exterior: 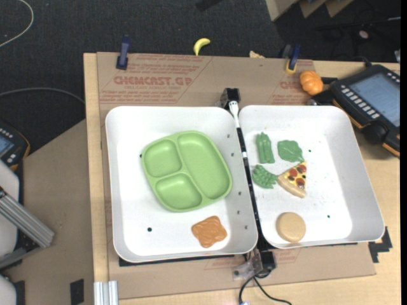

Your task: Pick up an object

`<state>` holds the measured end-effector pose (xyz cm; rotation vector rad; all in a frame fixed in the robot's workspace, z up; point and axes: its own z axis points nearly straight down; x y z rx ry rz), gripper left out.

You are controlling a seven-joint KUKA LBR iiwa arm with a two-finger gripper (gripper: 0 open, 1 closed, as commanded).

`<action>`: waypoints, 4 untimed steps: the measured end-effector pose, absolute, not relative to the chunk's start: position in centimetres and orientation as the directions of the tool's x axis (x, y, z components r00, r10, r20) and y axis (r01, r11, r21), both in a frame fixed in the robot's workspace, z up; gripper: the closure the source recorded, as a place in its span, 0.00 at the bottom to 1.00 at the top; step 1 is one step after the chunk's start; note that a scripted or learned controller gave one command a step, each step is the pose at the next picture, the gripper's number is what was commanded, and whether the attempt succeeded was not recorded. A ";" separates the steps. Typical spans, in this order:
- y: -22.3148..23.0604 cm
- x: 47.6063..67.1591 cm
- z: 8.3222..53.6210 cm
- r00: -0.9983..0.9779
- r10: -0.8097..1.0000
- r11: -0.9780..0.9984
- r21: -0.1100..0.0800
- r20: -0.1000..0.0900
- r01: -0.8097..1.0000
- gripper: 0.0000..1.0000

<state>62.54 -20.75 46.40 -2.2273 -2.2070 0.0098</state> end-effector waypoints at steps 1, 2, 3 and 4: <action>-20.2 62.9 48.1 0.000 1.000 0.000 0.007 -0.005 1.000 1.00; -20.2 62.9 49.2 -0.001 1.000 0.001 0.011 -0.009 1.000 1.00; -20.2 63.0 50.4 -0.001 1.000 0.002 0.016 -0.012 1.000 1.00; -22.4 66.7 40.2 0.002 1.000 -0.002 -0.010 0.002 1.000 1.00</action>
